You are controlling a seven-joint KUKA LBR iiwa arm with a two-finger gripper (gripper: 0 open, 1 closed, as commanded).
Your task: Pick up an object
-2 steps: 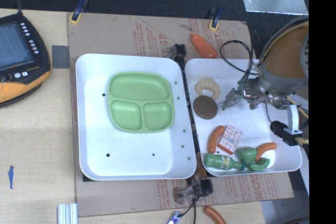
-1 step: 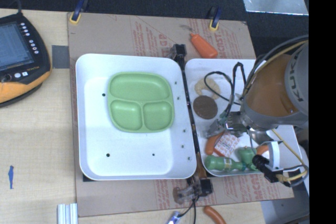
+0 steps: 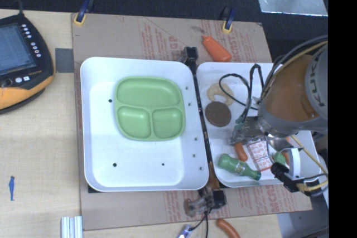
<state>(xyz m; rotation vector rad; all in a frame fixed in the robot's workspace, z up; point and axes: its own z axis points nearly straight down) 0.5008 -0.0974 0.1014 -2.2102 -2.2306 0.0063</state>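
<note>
My gripper (image 3: 244, 134) hangs low over the middle of the right bin (image 3: 223, 180), at the end of the grey and orange arm (image 3: 293, 95) that covers the bin's right half. Just below it lies a small orange-red sausage-shaped piece (image 3: 240, 151), and a white and red packet (image 3: 259, 154) lies to the right of that. A green bottle (image 3: 237, 167) rests on its side near the bin's front edge. A brown round disc (image 3: 217, 113) and a beige crescent piece (image 3: 216, 93) lie to the gripper's upper left.
The left bin (image 3: 95, 120) holds a green divided plate (image 3: 149, 107). An orange carrot-like toy (image 3: 216, 48) lies on the cardboard behind the right bin, and another orange piece (image 3: 228, 227) in front. A teach pendant (image 3: 19, 67) sits at the far left. Black cables (image 3: 237, 89) loop over the right bin.
</note>
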